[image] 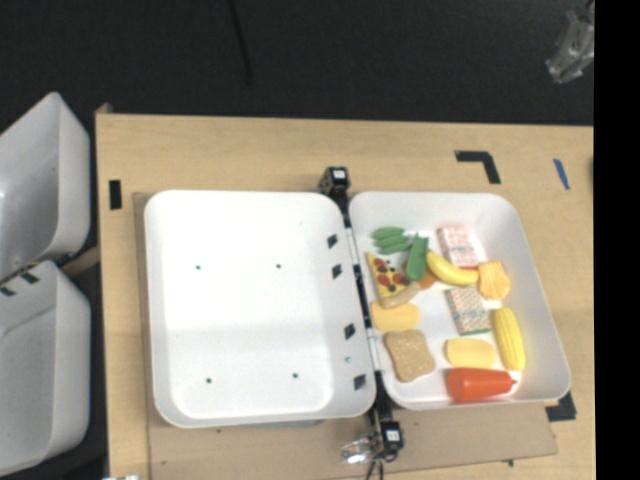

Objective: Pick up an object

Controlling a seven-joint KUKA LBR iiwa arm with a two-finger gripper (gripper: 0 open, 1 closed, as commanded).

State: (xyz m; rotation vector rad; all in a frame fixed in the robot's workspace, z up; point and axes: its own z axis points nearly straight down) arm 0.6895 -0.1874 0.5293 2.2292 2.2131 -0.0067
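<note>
At the upper right corner of the camera view, the pale grey end effector (pixel 572 48) hangs over dark floor, high above and well apart from both bins; it is blurred and partly cut off at the frame edge, so whether it is open or closed cannot be told, and nothing can be seen in it. Below it on the light wooden bench (pixel 250 153), the right-hand shallow white plastic bin (pixel 520 223) holds a cluster of toy foods: a yellow banana (pixel 450 271), green pea pods (pixel 392 237), a pizza slice (pixel 388 280), a slice of brown bread (pixel 408 354), a yellow corn cob (pixel 509 336), a red-orange pepper-like piece (pixel 480 383) by the near rim, and a pink-and-white small box (pixel 455 241). The pieces crowd together, several touching or overlapping, leaving bare floor mostly along the bin's far-right wall. The left-hand shallow white plastic bin (pixel 240 308) offers broad open room.
</note>
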